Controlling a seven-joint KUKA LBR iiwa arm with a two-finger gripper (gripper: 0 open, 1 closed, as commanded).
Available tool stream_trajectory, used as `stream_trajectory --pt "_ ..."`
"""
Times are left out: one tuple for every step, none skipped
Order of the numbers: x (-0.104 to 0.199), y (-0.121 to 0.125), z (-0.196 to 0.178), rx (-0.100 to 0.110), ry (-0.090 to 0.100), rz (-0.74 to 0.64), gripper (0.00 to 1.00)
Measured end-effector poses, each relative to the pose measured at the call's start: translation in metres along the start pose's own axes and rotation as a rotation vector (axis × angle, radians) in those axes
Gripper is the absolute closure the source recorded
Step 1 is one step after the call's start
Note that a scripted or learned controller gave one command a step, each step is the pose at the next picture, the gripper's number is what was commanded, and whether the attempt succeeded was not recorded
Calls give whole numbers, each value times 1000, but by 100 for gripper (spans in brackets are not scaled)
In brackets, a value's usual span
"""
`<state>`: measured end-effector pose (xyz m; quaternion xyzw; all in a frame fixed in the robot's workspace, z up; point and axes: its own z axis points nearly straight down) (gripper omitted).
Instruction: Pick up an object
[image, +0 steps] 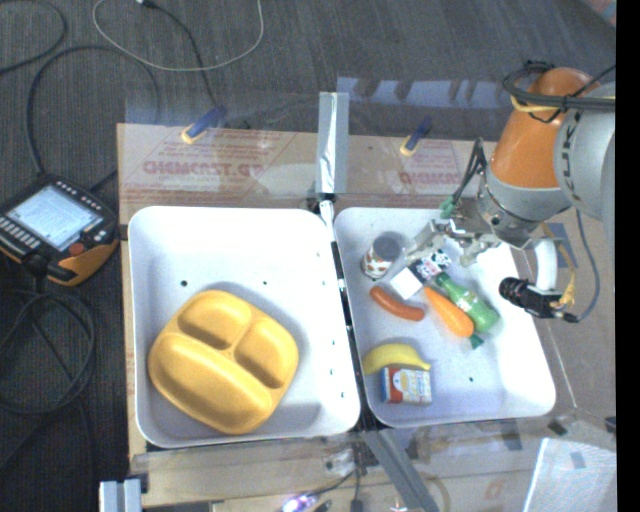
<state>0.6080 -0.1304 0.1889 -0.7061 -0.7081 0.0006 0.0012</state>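
Observation:
The right bin (525, 372) holds several objects. At its back left stands a small can (379, 255), with a white carton (412, 279) beside it. In front of these lie a red-orange sausage (397, 304), an orange carrot (451, 313) and a green bottle (472, 306). A yellow banana (393, 355) and a small red and white box (407, 386) rest near the front edge. My gripper (448, 243) hangs open over the back of this bin, just above the white carton and the bottle's top, with nothing between its fingers.
The left bin (190, 232) holds a large yellow divided tray (225, 360). A teach pendant (55, 230) with cables lies on the floor at far left. A black cable end (530, 294) hangs by the right bin's right side.

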Motion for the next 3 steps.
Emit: stream_trajectory --pt "-24 -24 95 -3 -1 58 0" --pt "-23 -24 87 -2 1 57 100" --pt "9 -14 -31 -2 -3 122 100"
